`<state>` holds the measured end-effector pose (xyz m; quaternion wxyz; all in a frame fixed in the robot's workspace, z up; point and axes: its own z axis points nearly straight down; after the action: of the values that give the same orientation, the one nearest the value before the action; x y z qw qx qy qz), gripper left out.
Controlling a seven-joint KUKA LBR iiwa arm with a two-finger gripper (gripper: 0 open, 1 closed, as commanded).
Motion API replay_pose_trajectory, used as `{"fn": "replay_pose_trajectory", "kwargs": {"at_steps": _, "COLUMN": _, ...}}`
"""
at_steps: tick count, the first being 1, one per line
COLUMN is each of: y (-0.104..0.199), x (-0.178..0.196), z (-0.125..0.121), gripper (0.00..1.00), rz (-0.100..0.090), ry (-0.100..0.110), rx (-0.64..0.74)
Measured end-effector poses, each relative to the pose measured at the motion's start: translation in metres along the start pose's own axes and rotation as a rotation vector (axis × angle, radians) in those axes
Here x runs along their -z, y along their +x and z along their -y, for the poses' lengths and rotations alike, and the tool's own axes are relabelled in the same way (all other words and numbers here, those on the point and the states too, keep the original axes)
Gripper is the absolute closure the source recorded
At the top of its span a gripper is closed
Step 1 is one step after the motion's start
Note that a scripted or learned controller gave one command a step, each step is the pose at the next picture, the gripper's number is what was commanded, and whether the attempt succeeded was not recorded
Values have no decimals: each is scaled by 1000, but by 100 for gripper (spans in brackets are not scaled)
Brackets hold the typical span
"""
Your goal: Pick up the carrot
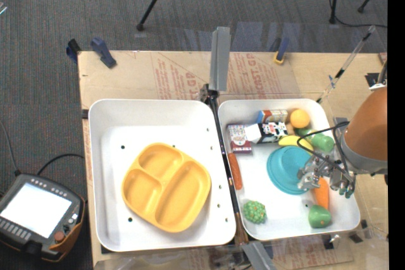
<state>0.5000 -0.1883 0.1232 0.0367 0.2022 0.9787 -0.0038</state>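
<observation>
Dark grey carpet surrounds a cardboard-topped bench (158, 73) that carries two shallow white bins side by side. Inside the left white bin (104, 136) a yellow three-compartment plastic tray (166, 186) lies slightly askew, with bare floor all around it. Things crowd the right white bin (288, 227): a teal round plate (286, 169), an orange ball (300, 118), small printed cartons (266, 129) along the far wall, a green bumpy ball (255, 211) near the front rim, and a slim orange-red stick (235, 172) against the left wall. The short orange carrot (323, 194) lies close to the right wall, between the plate's edge and a green pepper-shaped toy (319, 217). The metal two-finger gripper (323, 177) hangs just above the carrot's upper end, but its spread is too blurred to judge. Free floor remains mostly at the bin's front centre.
</observation>
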Motion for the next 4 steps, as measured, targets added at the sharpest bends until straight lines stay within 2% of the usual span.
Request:
{"fn": "replay_pose_trajectory", "kwargs": {"at_steps": 1, "y": -24, "x": 130, "z": 21, "gripper": 100, "rz": -64, "ry": 10, "rx": -103}}
{"fn": "replay_pose_trajectory", "kwargs": {"at_steps": 2, "y": -77, "x": 268, "z": 0, "gripper": 100, "rz": -64, "ry": 5, "rx": 41}}
{"fn": "replay_pose_trajectory", "kwargs": {"at_steps": 3, "y": -21, "x": 212, "z": 23, "gripper": 100, "rz": -79, "ry": -12, "rx": 446}}
{"fn": "replay_pose_trajectory", "kwargs": {"at_steps": 4, "y": -70, "x": 289, "z": 3, "gripper": 100, "rz": -69, "ry": -18, "rx": 652}}
